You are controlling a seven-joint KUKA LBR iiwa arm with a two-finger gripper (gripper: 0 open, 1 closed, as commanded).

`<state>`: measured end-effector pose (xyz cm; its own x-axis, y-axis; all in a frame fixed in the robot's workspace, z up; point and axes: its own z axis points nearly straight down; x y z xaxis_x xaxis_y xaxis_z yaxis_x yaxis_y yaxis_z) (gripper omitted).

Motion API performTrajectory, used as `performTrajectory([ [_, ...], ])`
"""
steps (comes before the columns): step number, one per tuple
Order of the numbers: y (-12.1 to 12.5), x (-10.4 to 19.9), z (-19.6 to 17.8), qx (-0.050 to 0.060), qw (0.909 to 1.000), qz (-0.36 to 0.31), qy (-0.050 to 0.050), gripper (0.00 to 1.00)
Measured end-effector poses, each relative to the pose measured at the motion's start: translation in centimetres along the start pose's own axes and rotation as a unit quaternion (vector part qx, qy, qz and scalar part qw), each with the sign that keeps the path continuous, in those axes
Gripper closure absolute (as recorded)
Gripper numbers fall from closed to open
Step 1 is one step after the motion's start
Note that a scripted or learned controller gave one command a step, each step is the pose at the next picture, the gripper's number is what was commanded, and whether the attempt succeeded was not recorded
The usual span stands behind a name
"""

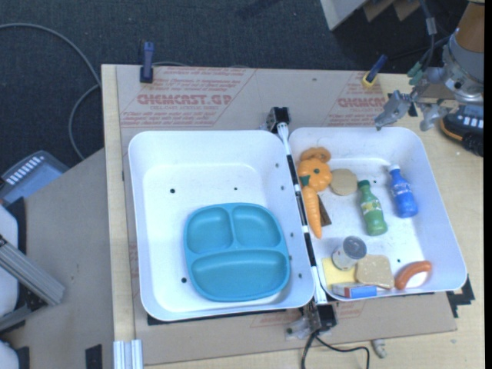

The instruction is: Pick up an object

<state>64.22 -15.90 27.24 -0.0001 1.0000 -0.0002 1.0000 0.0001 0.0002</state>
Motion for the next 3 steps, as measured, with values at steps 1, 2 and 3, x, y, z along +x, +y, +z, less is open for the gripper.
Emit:
performTrajectory([
  [1, -3.2, -5.1, 15.4, 0.002, 1.0000, 0.000, 0.000, 0.00],
  [2, -5.8, -1.5, 18.8, 0.001, 1.0000, 0.000, 0.001, 0.00],
  [3, -5.7, -1.5, 17.8, 0.000, 1.0000, 0.000, 0.000, 1.00],
])
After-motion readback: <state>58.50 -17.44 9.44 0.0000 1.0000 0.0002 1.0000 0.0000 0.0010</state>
